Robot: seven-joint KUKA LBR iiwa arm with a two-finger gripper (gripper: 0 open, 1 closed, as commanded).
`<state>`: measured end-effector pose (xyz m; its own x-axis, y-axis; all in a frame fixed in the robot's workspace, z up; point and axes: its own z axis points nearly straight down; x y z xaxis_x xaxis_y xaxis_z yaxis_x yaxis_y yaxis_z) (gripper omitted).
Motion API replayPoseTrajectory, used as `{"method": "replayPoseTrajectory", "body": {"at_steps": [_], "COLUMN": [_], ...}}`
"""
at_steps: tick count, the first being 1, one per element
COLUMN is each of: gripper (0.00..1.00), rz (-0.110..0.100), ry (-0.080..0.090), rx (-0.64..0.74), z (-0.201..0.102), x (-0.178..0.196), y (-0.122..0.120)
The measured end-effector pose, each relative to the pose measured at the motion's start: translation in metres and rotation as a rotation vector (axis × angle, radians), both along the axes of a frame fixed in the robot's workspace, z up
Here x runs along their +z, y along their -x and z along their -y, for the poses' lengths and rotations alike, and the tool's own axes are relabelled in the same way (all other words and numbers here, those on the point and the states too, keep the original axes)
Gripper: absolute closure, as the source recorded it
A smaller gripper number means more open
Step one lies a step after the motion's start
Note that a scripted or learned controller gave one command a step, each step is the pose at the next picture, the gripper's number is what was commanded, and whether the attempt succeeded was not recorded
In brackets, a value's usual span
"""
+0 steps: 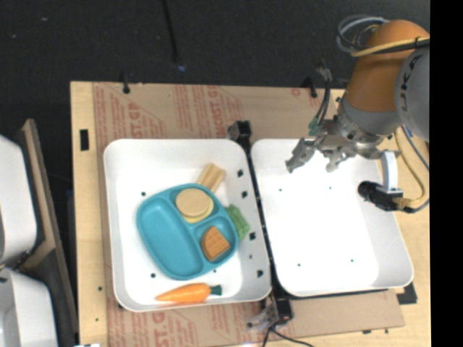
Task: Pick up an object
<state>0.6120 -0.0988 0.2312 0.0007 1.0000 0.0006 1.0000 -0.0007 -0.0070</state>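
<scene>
My gripper (315,163) hangs over the far edge of the right bin (340,266), its two fingers spread apart with nothing between them. In the left bin (119,194) lies a blue divided tray (177,230). On the tray rest a round tan cookie (194,203) and a brown waffle-like piece (215,243). A tan wooden block (211,176) lies just beyond the tray. A green piece (239,223) pokes out at the tray's right side. An orange carrot (187,293) lies near the bin's front wall.
The two bins sit side by side on a cardboard-covered bench (173,110). A black clip (239,130) stands at the far end of the seam between the bins. A black cable fitting (377,191) hangs by the right bin's right side.
</scene>
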Motion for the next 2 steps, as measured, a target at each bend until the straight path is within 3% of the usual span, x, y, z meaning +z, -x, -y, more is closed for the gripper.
{"method": "replayPoseTrajectory", "body": {"at_steps": [1,2], "gripper": [0.00,0.00], "rz": [0.008,0.004], "ry": [0.000,0.001], "rx": [0.000,0.000], "z": [0.000,0.005], "x": [0.004,-0.039], "y": [-0.001,-0.002]}}
